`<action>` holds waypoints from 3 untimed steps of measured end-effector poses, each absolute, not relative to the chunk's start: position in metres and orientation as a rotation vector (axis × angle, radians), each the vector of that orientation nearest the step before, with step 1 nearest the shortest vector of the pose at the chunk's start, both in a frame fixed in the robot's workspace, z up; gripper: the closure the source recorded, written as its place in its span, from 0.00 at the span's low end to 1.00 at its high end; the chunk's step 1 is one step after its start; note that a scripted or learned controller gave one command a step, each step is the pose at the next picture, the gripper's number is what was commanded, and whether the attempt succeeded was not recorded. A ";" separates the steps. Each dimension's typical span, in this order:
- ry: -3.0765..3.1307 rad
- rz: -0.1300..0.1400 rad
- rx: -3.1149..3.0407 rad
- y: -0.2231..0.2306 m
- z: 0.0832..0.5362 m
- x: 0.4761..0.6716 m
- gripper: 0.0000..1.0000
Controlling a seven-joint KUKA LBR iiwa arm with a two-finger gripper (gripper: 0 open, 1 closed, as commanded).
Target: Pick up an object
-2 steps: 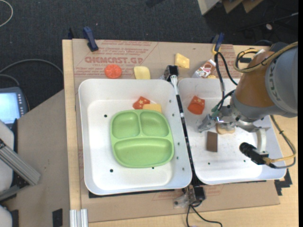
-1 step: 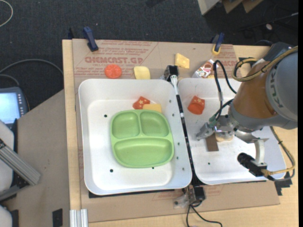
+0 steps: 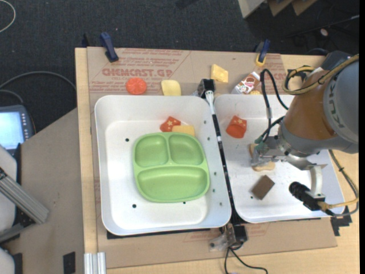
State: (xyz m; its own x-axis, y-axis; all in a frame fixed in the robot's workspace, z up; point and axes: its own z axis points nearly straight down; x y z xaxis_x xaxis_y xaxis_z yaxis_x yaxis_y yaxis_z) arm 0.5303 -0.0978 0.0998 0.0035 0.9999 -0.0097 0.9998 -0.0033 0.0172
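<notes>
- 2 white bins: left bin point(image 3: 108, 170) holds a green divided plate point(image 3: 170, 167); right bin point(image 3: 285, 213) a red block point(image 3: 236, 127) and brown block point(image 3: 262, 187).
- Gripper point(image 3: 261, 156) low in my right bin; grip I cannot tell.

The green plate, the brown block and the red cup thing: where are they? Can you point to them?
green plate point(image 3: 170, 168), camera view, on the ridge between its compartments, left bin.
brown block point(image 3: 263, 187), camera view, middle of its top face, right bin.
red cup point(image 3: 236, 127), camera view, middle of its side, right bin.
</notes>
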 end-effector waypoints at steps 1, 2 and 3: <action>2.205 0.007 2.213 -0.098 0.099 0.530 0.00; 2.221 -0.005 2.231 -0.128 0.084 0.486 0.00; 2.219 0.001 2.222 -0.127 0.095 0.489 1.00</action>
